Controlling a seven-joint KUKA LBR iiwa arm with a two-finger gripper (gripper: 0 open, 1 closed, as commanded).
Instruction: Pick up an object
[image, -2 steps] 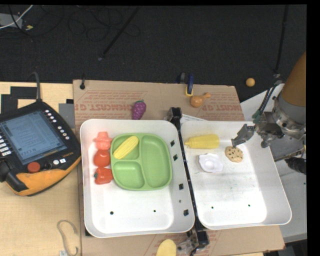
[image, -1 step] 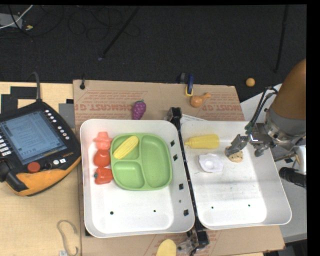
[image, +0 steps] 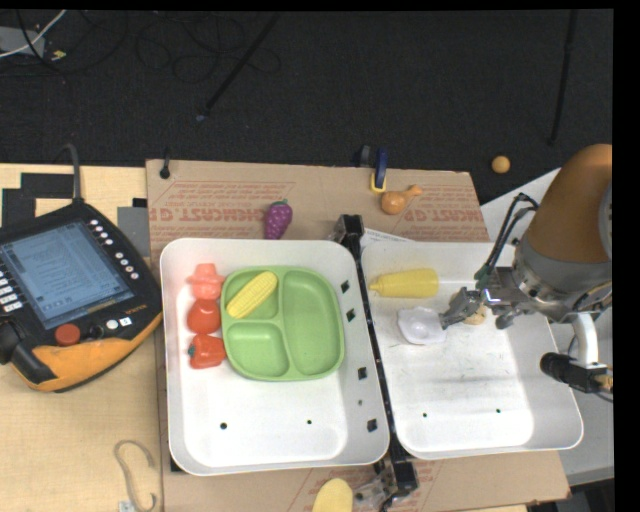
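Camera view looks down on a translucent white plastic spoon-like piece (image: 420, 326) lying on the floor of the right-hand shallow white bin (image: 480, 425), in that bin's upper left part. Just above it, near the bin's far rim, lies a yellow plastic squeeze bottle (image: 405, 284) on its side. The end effector (image: 472, 308) sits low over the same bin, just right of the white piece, its tips pointing toward it; nothing shows between them, and how far apart they stand I cannot tell. The grey arm with its orange band (image: 580, 205) reaches in from the bin's right.

Left of this bin, touching along a black divider, is the second white bin (image: 260, 440), which holds a green sectioned plastic tray (image: 300, 340) with a yellow toy corn cob (image: 250, 293) in one compartment. Three red and pink toy pieces (image: 204, 318) stand beside the tray's left edge.
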